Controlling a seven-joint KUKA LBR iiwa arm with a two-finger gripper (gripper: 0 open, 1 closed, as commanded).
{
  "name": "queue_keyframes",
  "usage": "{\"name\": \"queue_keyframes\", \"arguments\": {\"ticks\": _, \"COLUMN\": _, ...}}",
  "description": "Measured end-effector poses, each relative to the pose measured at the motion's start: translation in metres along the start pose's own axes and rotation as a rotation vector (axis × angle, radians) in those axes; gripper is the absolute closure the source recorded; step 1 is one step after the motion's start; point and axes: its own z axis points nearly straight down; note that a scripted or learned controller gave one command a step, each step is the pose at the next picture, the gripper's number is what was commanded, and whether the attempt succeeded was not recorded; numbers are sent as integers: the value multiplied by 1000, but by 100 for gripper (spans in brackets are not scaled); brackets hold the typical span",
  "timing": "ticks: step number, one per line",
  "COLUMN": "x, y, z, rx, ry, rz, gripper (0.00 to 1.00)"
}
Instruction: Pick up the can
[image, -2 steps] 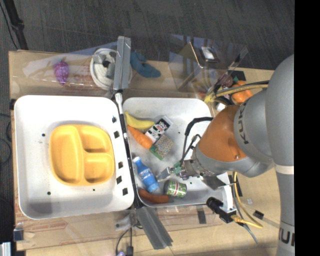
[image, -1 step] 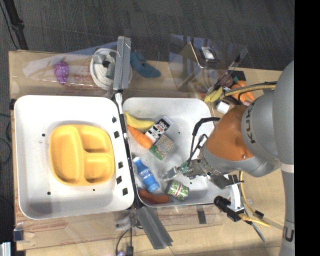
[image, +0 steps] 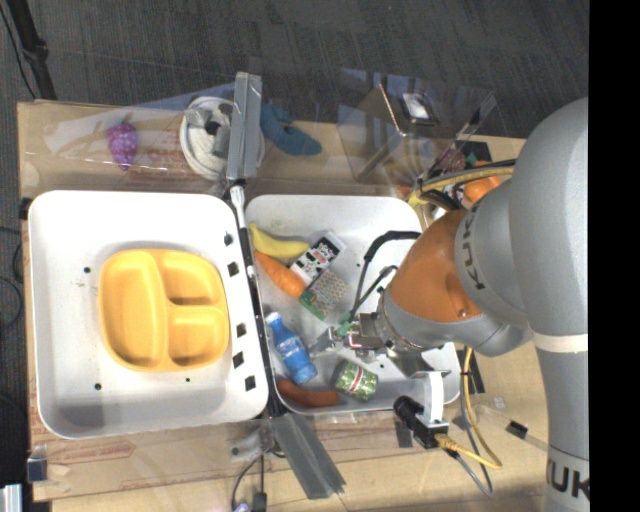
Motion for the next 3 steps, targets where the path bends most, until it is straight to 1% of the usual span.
{"name": "queue_keyframes", "arguments": {"ticks": 1, "x": -63, "y": 5, "z": -1, "rx": -4, "ry": -3, "rz": -134, "gripper": 0}}
{"name": "queue_keyframes", "arguments": {"ticks": 2, "x": -6, "y": 0, "z": 0, "rx": 2, "ry": 1, "rz": 100, "gripper": 0}}
{"name": "queue_keyframes", "arguments": {"ticks": 3, "x": -52, "y": 4, "z": -1, "rx": -3, "ry": -3, "rz": -129, "gripper": 0}}
